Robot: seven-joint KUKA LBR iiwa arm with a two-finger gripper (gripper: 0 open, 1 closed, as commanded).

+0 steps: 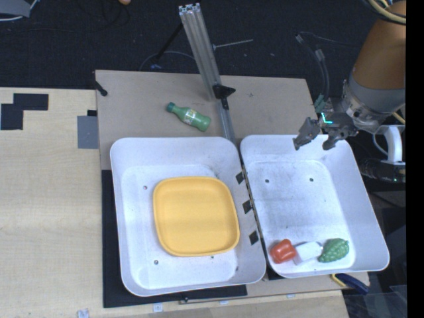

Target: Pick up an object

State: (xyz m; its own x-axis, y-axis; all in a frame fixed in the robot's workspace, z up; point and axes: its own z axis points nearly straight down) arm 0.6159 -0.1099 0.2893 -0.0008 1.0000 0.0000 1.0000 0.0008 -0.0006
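My gripper (317, 140) hangs over the far edge of the right bin (311, 197), its two dark fingers spread open with nothing between them. At that bin's near edge lie a red pepper-like toy (283, 250), a small white block (307, 252) and a green bumpy toy (333, 250), close together and well away from the gripper. A yellow square plate (195, 215) lies flat in the left bin (132, 177).
A green bottle (189, 116) lies on its side on the board behind the left bin. A slanted metal rail (207, 52) rises between the bins at the back. Black clips (246, 206) sit along the divide between the bins.
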